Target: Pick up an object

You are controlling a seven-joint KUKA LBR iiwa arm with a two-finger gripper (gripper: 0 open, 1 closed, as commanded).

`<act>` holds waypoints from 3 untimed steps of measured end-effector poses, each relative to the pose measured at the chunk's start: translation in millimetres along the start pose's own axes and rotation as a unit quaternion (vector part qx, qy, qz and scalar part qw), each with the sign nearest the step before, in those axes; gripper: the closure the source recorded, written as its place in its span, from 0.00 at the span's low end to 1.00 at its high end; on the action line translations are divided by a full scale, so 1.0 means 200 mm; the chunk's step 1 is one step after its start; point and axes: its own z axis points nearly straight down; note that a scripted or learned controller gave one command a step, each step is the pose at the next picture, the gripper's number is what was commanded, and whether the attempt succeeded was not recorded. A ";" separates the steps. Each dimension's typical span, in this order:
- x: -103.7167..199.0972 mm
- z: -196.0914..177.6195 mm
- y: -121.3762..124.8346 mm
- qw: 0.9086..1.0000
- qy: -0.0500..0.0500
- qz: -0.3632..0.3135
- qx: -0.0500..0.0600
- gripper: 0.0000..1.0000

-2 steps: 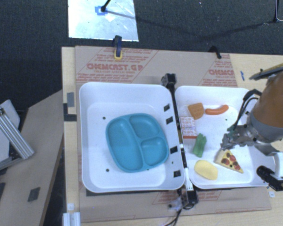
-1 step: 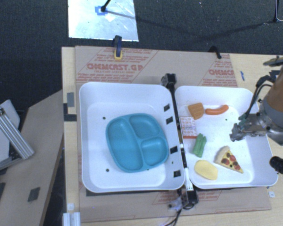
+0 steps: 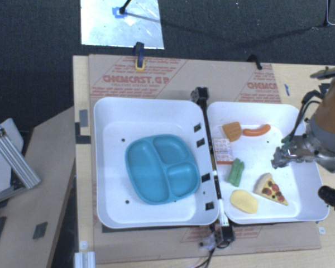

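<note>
A: What's the setting?

B: A tan bench (image 3: 173, 74) over dark carpet, bearing two white bins. The left bin (image 3: 109, 116) holds a blue divided plate (image 3: 159, 169); the right bin (image 3: 293, 205) holds toy food.

A: Where's the gripper?

B: The gripper (image 3: 280, 158) hangs at the frame's right, over the right bin's right side. The pizza slice (image 3: 271, 190) lies just below it in the frame, its long axis running toward the lower right. A green vegetable (image 3: 235, 172) sits further left, a sausage (image 3: 255, 130) toward the upper left.

A: Holding anything?

B: I see nothing between its tips; whether it is spread or clenched I can't tell at this size.
</note>
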 end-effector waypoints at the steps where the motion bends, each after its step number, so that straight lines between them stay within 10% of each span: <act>1: 0.24 0.03 0.06 1.000 0.001 -0.004 0.001 1.00; 3: 0.71 -0.03 0.05 1.000 0.001 -0.004 0.000 1.00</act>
